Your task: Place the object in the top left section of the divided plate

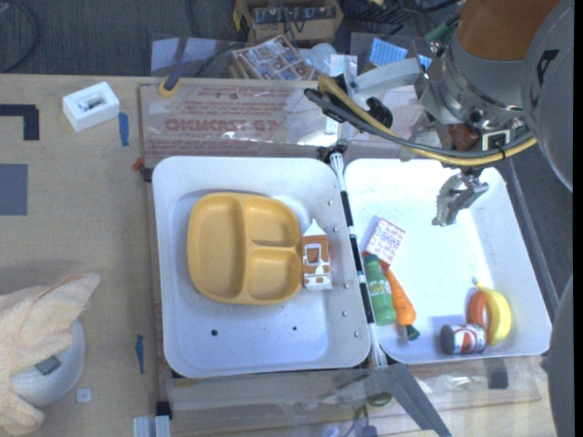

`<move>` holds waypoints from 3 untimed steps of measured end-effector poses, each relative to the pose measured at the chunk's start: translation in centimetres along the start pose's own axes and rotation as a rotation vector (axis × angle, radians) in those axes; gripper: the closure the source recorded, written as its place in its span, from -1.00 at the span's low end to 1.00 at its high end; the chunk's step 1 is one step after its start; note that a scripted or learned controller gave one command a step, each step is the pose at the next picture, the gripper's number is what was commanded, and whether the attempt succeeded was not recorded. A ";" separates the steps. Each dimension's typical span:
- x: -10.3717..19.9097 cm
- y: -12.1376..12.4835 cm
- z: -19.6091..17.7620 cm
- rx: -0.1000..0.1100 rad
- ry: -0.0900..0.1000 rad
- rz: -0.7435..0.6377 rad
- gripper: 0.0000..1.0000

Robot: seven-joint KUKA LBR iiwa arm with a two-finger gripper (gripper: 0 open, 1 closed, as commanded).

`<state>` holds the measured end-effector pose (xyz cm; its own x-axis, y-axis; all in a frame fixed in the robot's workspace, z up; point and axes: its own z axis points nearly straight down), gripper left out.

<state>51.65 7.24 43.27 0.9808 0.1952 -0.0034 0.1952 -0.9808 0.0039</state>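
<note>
No lettering could be read. Red print ran across the clear plastic sheet (232, 121) at twelve o'clock from the yellow divided plate (244, 247), too blurred to make out. The small patterned card (384, 239) showed pink marks, likewise illegible.

bench (82, 198) | two white bins (246, 353) | white box (91, 106) | cloth (41, 321)

arm (510, 35): cut off by top and right edges | gripper (453, 200): fingers too small to tell apart | can (463, 339) below gripper: label unreadable | carton (316, 262) left of gripper: print blurred | cloth (41, 321) far left: cut by edge
</note>
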 end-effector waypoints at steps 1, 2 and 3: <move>-2.5 1.9 0.0 0.001 -0.003 0.001 -1.00; -2.5 3.9 0.0 0.000 -0.003 -0.003 -1.00; -5.1 6.8 0.1 0.002 -0.007 -0.006 -1.00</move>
<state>47.97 -0.48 43.26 0.9795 0.2013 -0.0105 0.2013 -0.9795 0.0016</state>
